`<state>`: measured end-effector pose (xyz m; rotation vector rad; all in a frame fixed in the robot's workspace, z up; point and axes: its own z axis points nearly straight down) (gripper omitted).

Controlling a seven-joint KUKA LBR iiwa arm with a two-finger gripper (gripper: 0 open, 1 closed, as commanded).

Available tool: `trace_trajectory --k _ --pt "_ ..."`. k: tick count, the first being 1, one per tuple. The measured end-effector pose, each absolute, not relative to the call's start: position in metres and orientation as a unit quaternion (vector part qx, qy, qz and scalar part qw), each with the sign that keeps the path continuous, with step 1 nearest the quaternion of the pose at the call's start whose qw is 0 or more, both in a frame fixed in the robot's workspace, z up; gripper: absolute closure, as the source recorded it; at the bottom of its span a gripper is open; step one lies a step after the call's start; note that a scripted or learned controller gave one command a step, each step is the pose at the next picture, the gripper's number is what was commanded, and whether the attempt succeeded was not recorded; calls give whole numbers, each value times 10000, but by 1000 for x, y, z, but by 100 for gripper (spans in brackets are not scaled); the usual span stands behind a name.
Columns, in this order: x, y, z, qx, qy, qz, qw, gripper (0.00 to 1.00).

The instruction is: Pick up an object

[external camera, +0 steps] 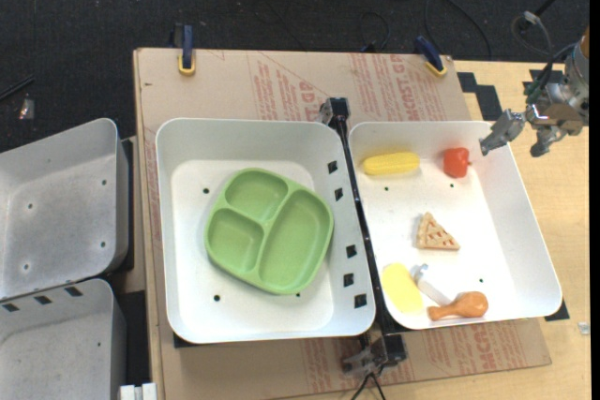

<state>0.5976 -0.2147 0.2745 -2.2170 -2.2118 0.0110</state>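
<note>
The right bin (525, 229) holds a yellow corn cob (390, 165), a red pepper (456, 162), a tan waffle wedge (436, 233), a pale yellow piece (403, 288) and an orange drumstick (459, 305). My gripper (521, 135) hangs over the bin's far right rim, to the right of the red pepper. Its two grey fingers are spread apart with nothing between them.
The left bin (178, 201) carries a green divided plate (269, 229). Both bins rest on a cardboard-covered board (281, 80) held by clamps (187, 50). Two spare white bin lids (56, 201) lie at the far left.
</note>
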Motion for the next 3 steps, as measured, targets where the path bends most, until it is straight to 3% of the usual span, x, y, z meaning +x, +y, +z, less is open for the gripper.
trace_trajectory --k 1,2,3 --pt "600 -214 282 -7067 -7075 2 -4 0" --pt "594 -206 233 -7073 -7069 11 16 0" --pt "600 -201 172 -7064 -7078 12 19 0"
